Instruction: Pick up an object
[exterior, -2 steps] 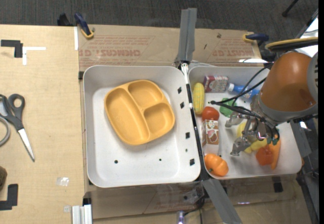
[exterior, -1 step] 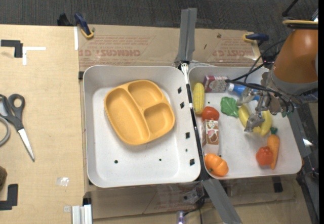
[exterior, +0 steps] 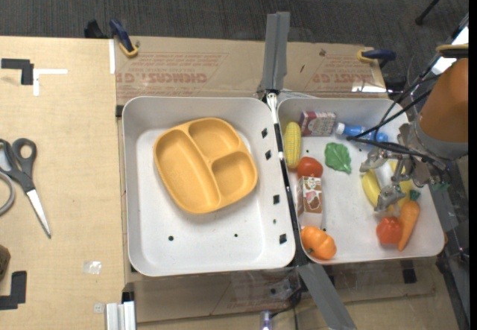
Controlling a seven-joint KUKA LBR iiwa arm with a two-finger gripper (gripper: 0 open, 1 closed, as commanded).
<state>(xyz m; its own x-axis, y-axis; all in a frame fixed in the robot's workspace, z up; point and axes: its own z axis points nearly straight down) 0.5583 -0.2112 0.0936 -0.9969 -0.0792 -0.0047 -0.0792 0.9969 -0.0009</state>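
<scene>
Camera view looks down on two white bins side by side on a wooden surface (exterior: 59, 172). The left bin (exterior: 141, 246) holds a yellow divided plate (exterior: 205, 165) lying slightly turned, with bare white floor all around it, widest toward the near and left walls.

The right bin (exterior: 350, 250) is crowded. Along its left wall lie a corn cob (exterior: 292, 144), a red tomato (exterior: 309, 167) just below it, a small packet (exterior: 311, 194), and an orange fruit (exterior: 319, 243) at the near left corner. A small carton (exterior: 319, 124) and a blue-and-white bottle (exterior: 358, 130) sit by the far wall. A green leaf (exterior: 338, 157) lies nearer the middle, with open floor below it down to the near wall.

The arm (exterior: 447, 109) comes in over the right edge, and the tool (exterior: 387, 198) hangs low over the right half of this bin. Whether its fingers are apart or together, I cannot tell; cables and metal parts blur together there. A banana (exterior: 370, 188) lies just to its left, partly covered by it. A carrot (exterior: 408, 223) and a red pepper (exterior: 388, 231) lie touching each other just beneath the tool, close to the near right corner.

Scissors (exterior: 26, 179) lie on the surface far left, well apart from the bins.
</scene>
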